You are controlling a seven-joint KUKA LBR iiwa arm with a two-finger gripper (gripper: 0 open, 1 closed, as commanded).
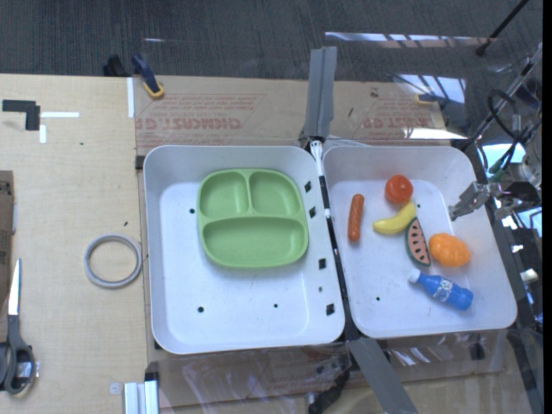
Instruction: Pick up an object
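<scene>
Currently at the right wall of the right bin point(379, 274): gripper point(466, 203), near the upper right corner, apart from all items. Open or closed condition: cannot tell at this resolution; nothing seen clamped. Contents of right bin, all resting on the floor: red tomato point(398, 188) toward the back; yellow banana point(395, 222) just in front of it; orange-red carrot point(355, 217) lying lengthwise to the left, near the dividing wall; watermelon slice point(417, 241) beside the banana; orange point(448, 249) just right of the slice, the item nearest the gripper; blue bottle point(442, 290) lying flat at the front. In left bin point(241, 309): green divided plate point(253, 218), upright, toward the back. On bench point(69, 188) left of the bins: tape ring point(113, 260) and scissors point(15, 352).
</scene>
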